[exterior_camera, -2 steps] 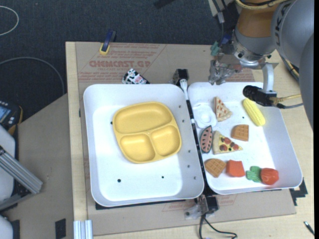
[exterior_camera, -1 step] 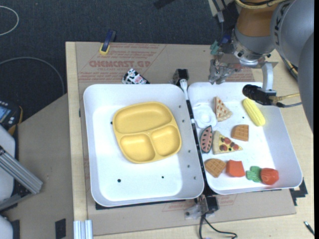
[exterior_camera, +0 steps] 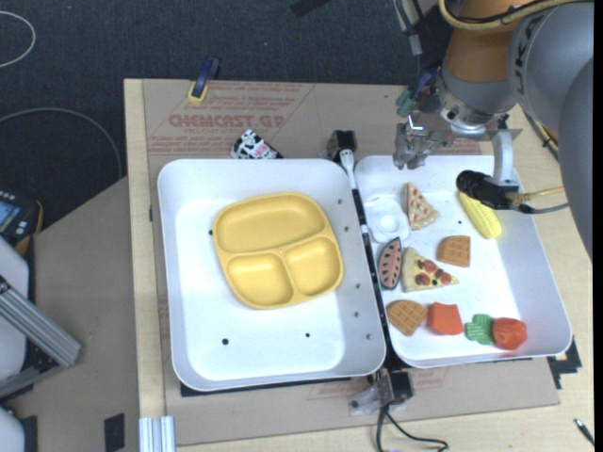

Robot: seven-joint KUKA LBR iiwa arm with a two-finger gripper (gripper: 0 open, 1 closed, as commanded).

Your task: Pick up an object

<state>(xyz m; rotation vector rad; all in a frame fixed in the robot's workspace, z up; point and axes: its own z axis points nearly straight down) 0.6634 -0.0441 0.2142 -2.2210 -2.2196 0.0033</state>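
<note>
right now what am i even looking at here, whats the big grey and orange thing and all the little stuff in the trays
The grey and orange thing is a robot arm reaching in from the right. At its tip is a claw, hovering over the far edge of the right bin; nothing shows between its fingers.

One fixed camera looks down at a slant on a bench with two shallow white bins.

The left bin holds a yellow divided plate. The right bin holds toy food: two pizza slices, a corn cob, a watermelon slice, a waffle, a cookie, a red block and a tomato.
</note>
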